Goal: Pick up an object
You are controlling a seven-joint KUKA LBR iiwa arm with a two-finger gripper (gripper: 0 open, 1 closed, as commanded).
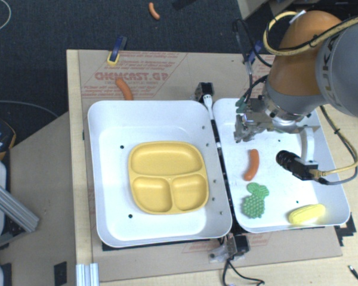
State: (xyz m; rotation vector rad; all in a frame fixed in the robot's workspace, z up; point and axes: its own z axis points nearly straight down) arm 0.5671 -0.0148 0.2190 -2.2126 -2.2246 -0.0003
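Observation:
The right bin (340, 201) holds an orange sausage (251, 164), a green bunch of grapes (255, 200) below it and a yellow corn-like piece (306, 214) near the front right corner. My gripper (244, 130) hangs over the far left part of this bin, a little above and left of the sausage's upper end. Nothing shows between its fingers.
The left bin (101, 159) holds a yellow divided plate (167, 176). Outside the bins, an orange sausage (125, 89) and a blue-yellow clip (116, 50) lie on the cardboard at the back. Another small orange piece (154, 11) lies on the dark floor.

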